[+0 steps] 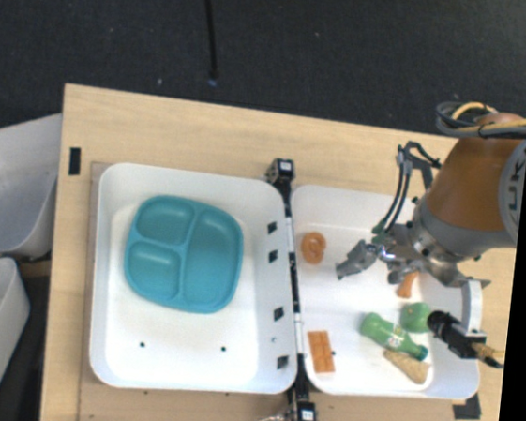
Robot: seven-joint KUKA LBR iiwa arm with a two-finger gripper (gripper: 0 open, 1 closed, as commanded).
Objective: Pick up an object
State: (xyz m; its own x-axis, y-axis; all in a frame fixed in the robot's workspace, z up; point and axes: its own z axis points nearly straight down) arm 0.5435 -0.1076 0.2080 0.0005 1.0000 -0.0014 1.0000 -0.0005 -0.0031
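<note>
1. A wooden worktop [85, 118] carries two white bins, the left bin [99, 328] holding a teal divided plate [185, 253].
2. In the right bin [339, 204], the gripper [380, 263] hangs with fingers spread wide, holding nothing.
3. Near the gripper lie a green bottle [389, 332], an orange block [321, 351] and an orange ball [313, 247].

Teal plate [185, 252]; white bins [99, 328]; green bottle [390, 334]; orange block [321, 351]; tan bench [206, 132].
</note>
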